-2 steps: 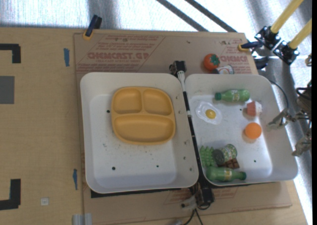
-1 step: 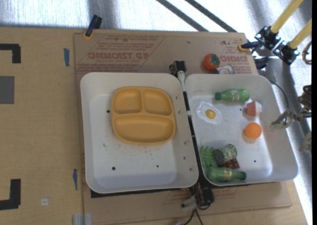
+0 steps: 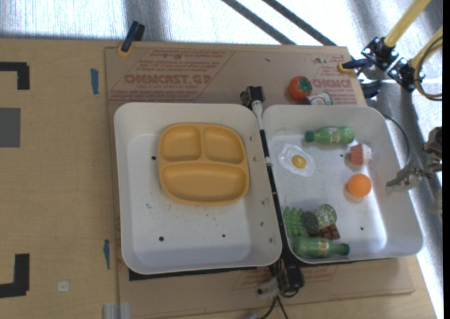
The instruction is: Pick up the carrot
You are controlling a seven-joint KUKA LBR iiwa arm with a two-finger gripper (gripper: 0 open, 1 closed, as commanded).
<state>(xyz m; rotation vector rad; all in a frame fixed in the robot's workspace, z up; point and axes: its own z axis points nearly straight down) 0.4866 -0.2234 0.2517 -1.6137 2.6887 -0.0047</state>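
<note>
Two white bins side by side, mid-frame. Left bin (image 3: pixel 133 191): holds one yellow divided plate (image 3: pixel 203 163), 3 compartments, sitting in the upper half of the bin.

Right bin (image 3: pixel 394 240), several items:
- green bottle (image 3: pixel 329 136) lying on its side near the top
- fried-egg toy (image 3: pixel 297 161) left of centre
- small orange-red piece (image 3: pixel 358 154) w/ a pale end, upper right of the bin, just below the bottle's cap end; prob. the carrot, too small to be sure
- orange ball (image 3: pixel 359 185) just below that piece, not touching
- bottom-left cluster: leafy green item (image 3: pixel 294 220), a can (image 3: pixel 325 216), second green bottle (image 3: pixel 320 246) lying along the lower wall

Tomato (image 3: pixel 300 88) on the cardboard above the right bin, outside it.

Grey metal part (image 3: pixel 406 178) at the right bin's right rim; can't tell what it is.
</note>
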